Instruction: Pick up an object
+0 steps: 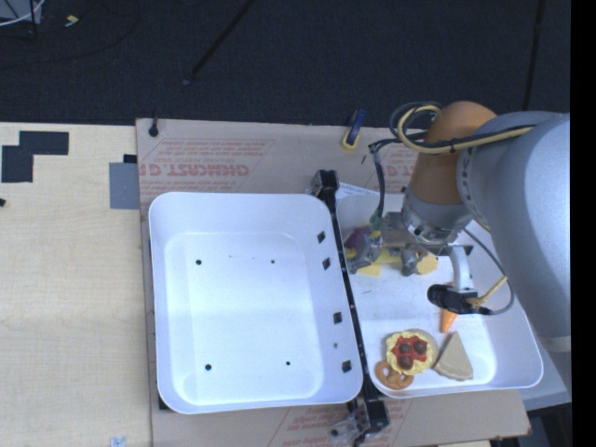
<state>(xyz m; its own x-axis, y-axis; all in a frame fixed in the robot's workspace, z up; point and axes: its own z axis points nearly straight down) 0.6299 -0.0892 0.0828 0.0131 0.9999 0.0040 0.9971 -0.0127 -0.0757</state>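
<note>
My gripper point(391, 255) is down in the far part of the right bin point(527, 376), hanging from the grey arm with its orange band. Its two fingers stand apart, open, with nothing seen between them. Just left of it lies a purple object point(355, 242) with a yellow piece point(369, 270) in front of it. Another yellow piece point(427, 264) lies at its right side. Nearer the front sit a round yellow toy pizza with red topping point(411, 350), a tan wedge point(454, 359) and a small orange carrot-like piece point(448, 321).
The left bin point(242, 287) is a wide white tray with a black divider strip point(340, 277) between it and the right bin. Both stand on a cardboard sheet point(214, 161). A blue and yellow clip point(353, 130) lies at the sheet's far edge.
</note>
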